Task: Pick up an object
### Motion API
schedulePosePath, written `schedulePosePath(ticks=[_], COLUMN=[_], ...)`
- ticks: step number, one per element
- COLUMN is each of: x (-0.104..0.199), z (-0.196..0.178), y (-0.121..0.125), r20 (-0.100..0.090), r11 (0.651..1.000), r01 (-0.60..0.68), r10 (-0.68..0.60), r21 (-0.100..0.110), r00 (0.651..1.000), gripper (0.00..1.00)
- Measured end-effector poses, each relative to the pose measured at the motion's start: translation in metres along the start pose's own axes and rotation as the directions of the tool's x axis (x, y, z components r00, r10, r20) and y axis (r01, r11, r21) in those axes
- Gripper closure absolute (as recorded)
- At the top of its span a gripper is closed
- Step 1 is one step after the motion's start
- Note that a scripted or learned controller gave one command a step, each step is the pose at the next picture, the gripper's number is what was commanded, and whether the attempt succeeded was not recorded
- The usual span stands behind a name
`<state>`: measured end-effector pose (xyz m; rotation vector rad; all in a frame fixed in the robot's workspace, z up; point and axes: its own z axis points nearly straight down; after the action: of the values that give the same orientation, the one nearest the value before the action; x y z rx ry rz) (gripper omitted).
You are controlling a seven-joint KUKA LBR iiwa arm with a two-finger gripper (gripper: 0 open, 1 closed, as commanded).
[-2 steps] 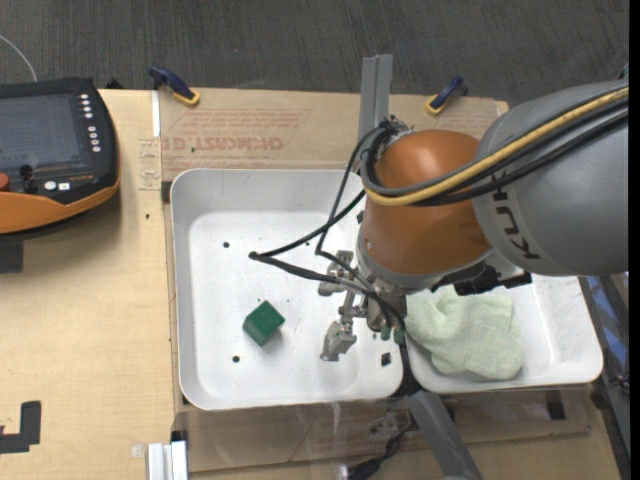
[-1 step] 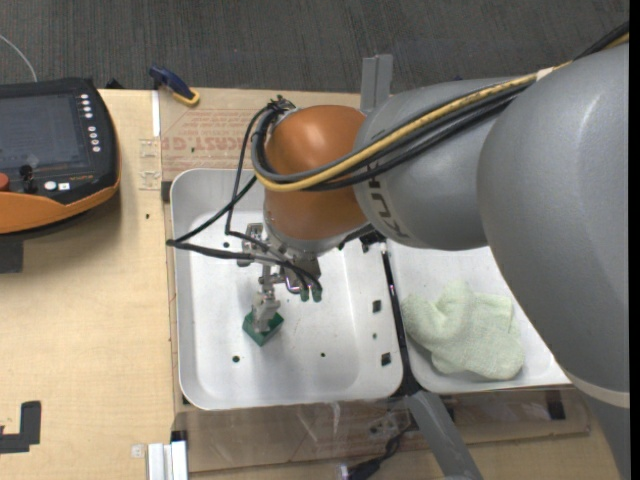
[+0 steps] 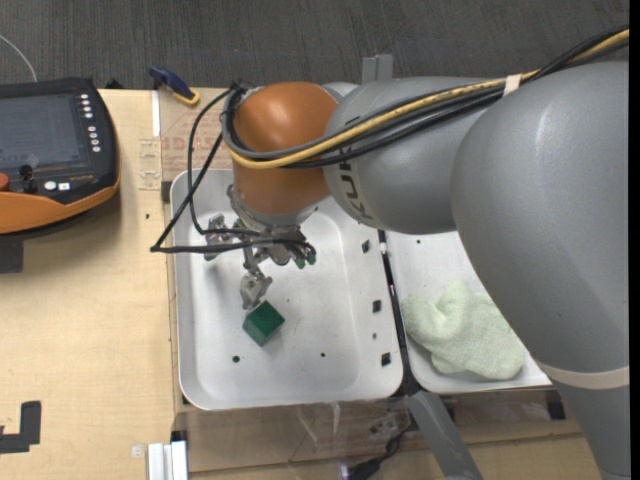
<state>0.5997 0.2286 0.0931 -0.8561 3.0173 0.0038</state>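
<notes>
A small green cube (image 3: 264,323) lies on the floor of the left white bin (image 3: 200,368), toward its middle front. My gripper (image 3: 256,286) hangs from the orange wrist band straight above the bin, its tip just above and touching the cube's upper left corner. From this angle the fingers blend together, so their state is hidden. A pale green cloth (image 3: 462,333) lies crumpled in the right bin (image 3: 425,373), partly covered by my arm.
The grey arm spans the right half of the view, over the right bin. A teach pendant (image 3: 50,153) with an orange rim rests on the wooden bench at the left. Black cables loop from the wrist over the left bin's far wall.
</notes>
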Motion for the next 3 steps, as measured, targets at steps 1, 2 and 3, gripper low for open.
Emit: schedulePosePath(ticks=[1, 2, 3], x=[0.007, 0.018, -0.017], z=[-0.024, -0.022, 0.000], y=[-0.015, -0.052, -0.040], r20=[0.001, 0.002, 0.003], r11=[0.906, 0.541, 0.111], r01=[0.424, 0.841, 0.994], r10=[-0.424, -0.841, -0.994], r21=[0.000, -0.002, -0.002], r00=[0.906, 0.541, 0.111], gripper=[0.00, 0.00, 0.00])
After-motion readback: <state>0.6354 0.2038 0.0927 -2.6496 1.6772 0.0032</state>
